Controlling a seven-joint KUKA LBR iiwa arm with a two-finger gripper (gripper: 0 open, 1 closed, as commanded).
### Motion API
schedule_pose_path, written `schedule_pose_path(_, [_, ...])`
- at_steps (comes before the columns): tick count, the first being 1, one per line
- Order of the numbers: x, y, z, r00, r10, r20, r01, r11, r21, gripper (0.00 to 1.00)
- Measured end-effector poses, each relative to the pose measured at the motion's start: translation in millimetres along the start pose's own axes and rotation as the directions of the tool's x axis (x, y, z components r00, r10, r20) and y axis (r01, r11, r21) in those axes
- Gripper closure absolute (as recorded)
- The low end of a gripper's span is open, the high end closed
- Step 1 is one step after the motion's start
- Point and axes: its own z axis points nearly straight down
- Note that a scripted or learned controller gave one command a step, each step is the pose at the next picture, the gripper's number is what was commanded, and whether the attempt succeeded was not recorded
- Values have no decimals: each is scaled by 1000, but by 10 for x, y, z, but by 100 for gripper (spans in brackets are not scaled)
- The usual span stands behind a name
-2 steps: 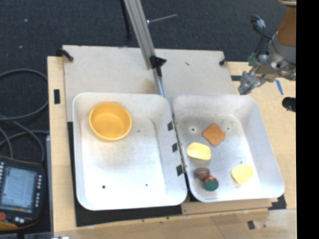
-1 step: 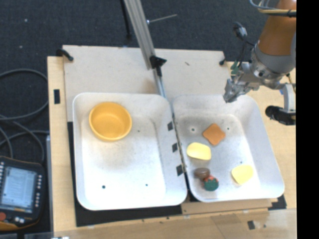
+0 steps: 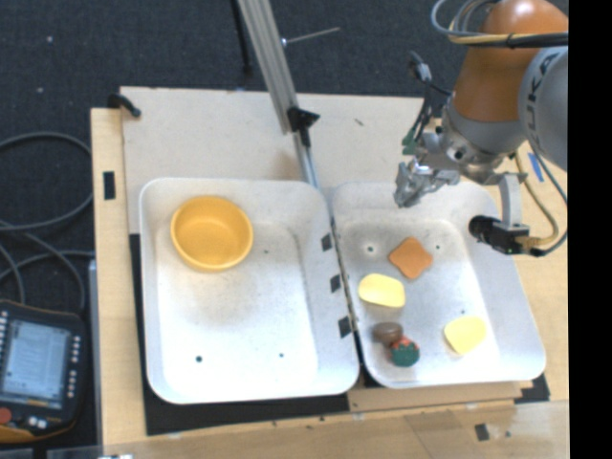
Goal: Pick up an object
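The claw [image 3: 409, 191], its state impossible to tell, hangs over the far rim of the right bin [image 3: 516, 299], with the orange tile [image 3: 410, 257] lying just nearer the camera from it, almost straight below.

We are seeing a round yellow plastic bowl [image 3: 211, 231] glowing warm against the plain white shallow left bin [image 3: 239, 352]. In the white shallow right bin [image 3: 507, 304], a flat orange square piece [image 3: 410, 257] is showing beside a pale yellow oval piece [image 3: 381, 291] and a pale yellow wedge-shaped piece [image 3: 466, 335]. A small brown rounded lump [image 3: 386, 332] is sitting by a small green and red object [image 3: 405, 352]. The grey arm's orange band [image 3: 502, 51] is shining above the silver metal gripper [image 3: 411, 191], and the tan wooden bench [image 3: 191, 132] is lying over dark speckled carpet [image 3: 115, 27].
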Motion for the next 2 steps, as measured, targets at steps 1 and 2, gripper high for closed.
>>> schedule_pose_path(1, [558, -62, 131, 1000, 0, 0, 0, 1000, 0, 100])
schedule_pose_path(2, [1138, -67, 197, 1000, -2, -1, 2, 1000, 0, 100])
